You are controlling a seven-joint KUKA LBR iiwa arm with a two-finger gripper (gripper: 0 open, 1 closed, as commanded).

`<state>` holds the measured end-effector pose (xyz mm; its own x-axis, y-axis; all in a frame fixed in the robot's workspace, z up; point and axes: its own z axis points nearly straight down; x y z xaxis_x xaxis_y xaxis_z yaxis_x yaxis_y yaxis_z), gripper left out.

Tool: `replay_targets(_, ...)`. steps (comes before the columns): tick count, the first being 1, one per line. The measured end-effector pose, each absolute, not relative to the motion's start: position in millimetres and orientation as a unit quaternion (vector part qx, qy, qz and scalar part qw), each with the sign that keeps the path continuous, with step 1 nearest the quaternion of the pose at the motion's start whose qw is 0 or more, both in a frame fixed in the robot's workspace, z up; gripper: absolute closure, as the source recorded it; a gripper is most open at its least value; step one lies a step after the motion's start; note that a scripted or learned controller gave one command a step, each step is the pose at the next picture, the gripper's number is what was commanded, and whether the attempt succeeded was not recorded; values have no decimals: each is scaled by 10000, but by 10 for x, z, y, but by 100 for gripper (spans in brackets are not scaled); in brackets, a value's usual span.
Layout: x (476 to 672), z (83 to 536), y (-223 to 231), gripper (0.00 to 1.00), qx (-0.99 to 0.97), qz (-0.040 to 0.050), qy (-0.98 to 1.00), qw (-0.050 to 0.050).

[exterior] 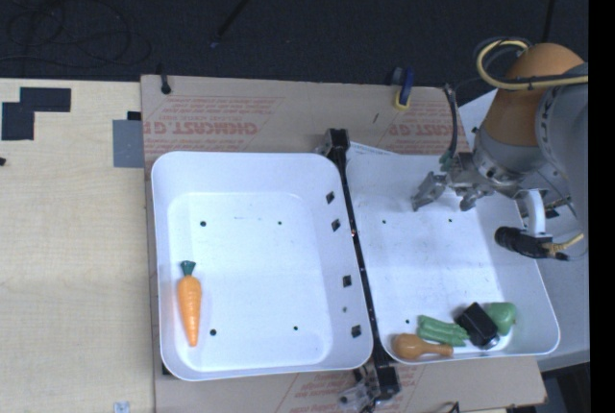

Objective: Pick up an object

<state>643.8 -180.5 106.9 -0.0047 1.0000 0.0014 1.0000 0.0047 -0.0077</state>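
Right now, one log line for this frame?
arm: over right bin | gripper: open, holding nothing | right bin: green toys, black object, orange piece | left bin: carrot

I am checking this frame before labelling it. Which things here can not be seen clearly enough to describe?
- Camera view: the grey gripper over the right white bin is too small to tell if it holds anything.
- The flat black object covers part of the green toy vegetables, so their shapes stay unclear.
- The arm is cut off by the right edge.

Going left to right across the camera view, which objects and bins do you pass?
Left bin → carrot → right bin → orange gourd-like toy → end effector.
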Motion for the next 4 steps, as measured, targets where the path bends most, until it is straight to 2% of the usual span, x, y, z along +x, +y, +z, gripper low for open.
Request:
replay_targets(1,6442,1258,-1812,100,-7055,7,-7087,11)
replay_targets(2,6441,1254,-1811,0,-7053,10,-7089,13)
replay_targets(3,6442,1358,-1820,100,-7053,9,-7089,6)
replay_targets(4,6467,2772,-1029,100,-7041,-49,-7100,-43)
